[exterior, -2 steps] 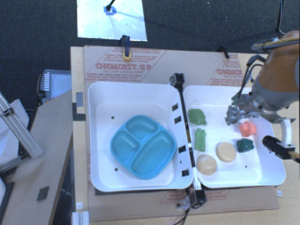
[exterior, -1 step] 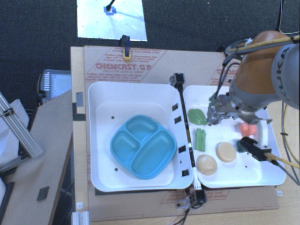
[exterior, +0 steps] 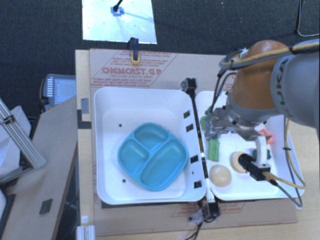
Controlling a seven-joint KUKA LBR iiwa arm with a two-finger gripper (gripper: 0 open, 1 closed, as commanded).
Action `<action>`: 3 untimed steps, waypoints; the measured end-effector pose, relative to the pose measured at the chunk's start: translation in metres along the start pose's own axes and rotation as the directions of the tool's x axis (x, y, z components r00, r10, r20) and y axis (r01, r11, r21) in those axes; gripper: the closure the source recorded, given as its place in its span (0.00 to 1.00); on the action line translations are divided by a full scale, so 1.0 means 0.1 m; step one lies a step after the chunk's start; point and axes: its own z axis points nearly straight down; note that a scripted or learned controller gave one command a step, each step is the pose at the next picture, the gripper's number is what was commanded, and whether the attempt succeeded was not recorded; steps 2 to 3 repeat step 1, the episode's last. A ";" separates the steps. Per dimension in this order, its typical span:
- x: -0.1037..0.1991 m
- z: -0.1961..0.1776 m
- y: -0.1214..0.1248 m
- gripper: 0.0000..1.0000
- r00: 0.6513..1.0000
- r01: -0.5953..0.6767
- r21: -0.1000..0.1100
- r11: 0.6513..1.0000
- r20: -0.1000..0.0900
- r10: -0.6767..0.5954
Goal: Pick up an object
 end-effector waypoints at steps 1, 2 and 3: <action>0.57 0.09 -0.07 1.00 1.000 0.001 0.000 1.000 -0.001 -0.001; 0.57 0.09 -0.07 1.00 1.000 0.001 0.000 1.000 -0.001 -0.001; 0.57 0.09 -0.07 1.00 1.000 0.001 0.000 1.000 -0.001 -0.001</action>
